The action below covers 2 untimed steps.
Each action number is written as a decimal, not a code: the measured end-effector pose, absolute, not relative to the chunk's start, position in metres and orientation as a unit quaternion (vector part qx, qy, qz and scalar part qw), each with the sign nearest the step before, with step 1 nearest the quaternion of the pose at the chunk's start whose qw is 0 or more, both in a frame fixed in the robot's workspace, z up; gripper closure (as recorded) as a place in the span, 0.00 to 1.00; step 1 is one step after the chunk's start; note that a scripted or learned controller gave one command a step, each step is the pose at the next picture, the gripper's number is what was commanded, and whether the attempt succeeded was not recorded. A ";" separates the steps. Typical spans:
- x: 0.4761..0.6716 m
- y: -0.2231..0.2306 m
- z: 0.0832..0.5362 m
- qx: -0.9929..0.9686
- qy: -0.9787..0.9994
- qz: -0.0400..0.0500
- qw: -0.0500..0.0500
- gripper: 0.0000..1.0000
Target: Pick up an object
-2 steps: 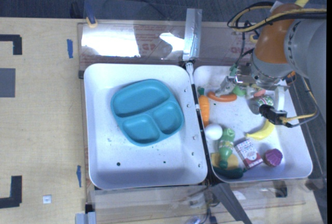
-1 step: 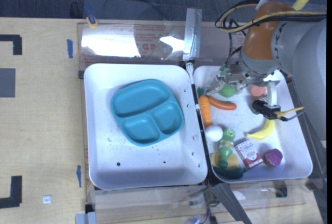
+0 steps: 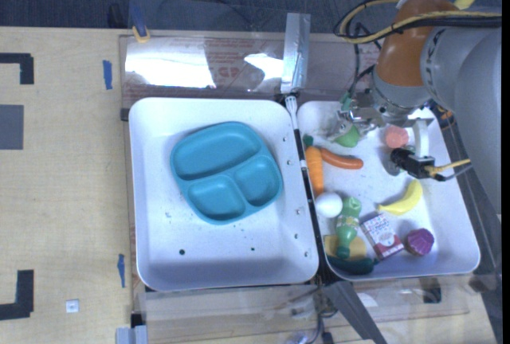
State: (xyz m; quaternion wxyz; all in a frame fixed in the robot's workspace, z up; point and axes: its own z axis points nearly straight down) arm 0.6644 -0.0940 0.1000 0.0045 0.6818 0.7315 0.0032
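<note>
Down in the right bin [image 3: 458,243], the end effector [image 3: 348,123] hovers over a green object [image 3: 347,138]; its grip state cannot be told.

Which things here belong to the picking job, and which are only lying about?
For the job: gripper, green toy under it, carrot, sausage, banana, white ball, purple toy.
Lying about: blue divided plate, left bin.

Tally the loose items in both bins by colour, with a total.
Blue: 1, divided plate
Orange: 2, carrot, sausage
Yellow: 1, banana
White: 1, egg
Purple: 1, purple item
Pink: 1, pink item
Green: 2, green piece, bottle
Red: 1, carton
Total: 10
</note>
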 end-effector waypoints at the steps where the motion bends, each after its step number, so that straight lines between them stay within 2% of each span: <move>1: 0.655 -0.007 0.190 0.712 0.702 0.005 0.003 1.00; 2: 0.614 0.039 0.211 0.730 0.683 0.001 -0.001 1.00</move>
